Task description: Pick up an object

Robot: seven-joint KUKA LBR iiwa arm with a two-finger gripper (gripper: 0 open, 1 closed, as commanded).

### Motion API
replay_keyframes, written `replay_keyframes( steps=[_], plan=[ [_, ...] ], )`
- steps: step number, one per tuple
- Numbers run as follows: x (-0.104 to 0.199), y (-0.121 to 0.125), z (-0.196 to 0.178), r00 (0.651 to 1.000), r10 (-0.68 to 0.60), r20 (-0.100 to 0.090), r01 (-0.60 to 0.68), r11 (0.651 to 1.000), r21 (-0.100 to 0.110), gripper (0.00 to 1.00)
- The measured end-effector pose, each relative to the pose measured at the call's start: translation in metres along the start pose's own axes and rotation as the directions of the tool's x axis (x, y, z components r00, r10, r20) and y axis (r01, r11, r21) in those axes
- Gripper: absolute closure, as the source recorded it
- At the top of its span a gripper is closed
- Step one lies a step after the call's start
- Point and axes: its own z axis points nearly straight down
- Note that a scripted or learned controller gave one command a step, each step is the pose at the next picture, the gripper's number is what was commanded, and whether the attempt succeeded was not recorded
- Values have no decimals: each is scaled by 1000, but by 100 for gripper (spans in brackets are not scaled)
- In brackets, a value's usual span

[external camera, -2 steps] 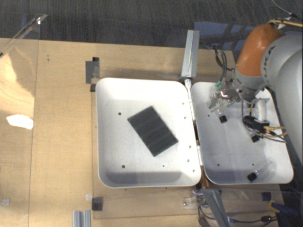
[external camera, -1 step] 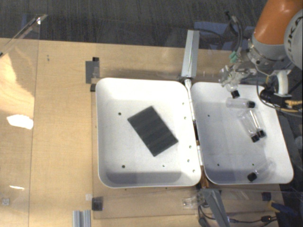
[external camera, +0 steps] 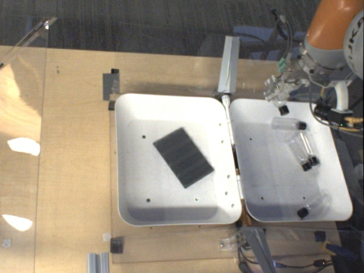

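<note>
A dark grey flat rectangle (external camera: 183,157) lies at a slant in the middle of the left bin (external camera: 131,203). Several clear tubes with black caps lie in the right bin (external camera: 261,203): one near the back (external camera: 290,125), one toward the right (external camera: 302,148), and one at the front right corner (external camera: 313,205). My gripper (external camera: 277,90) hangs over the back edge of the right bin, below the orange band (external camera: 335,10). A small black-capped piece (external camera: 282,110) sits just beneath it. Whether that piece is held or resting in the bin is unclear.
A grey metal bracket (external camera: 230,64) stands behind the gap between the bins. Cables (external camera: 335,115) trail by the right bin's right side. A black clamp (external camera: 112,84) sits at the left bin's back left corner. Wooden bench spreads to the left.
</note>
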Motion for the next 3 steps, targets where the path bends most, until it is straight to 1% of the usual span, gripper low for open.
replay_keyframes(
  steps=[3],
  plan=[
    [3,6,-35,1000,-15,6,16,1000,-19,100]
  ],
)
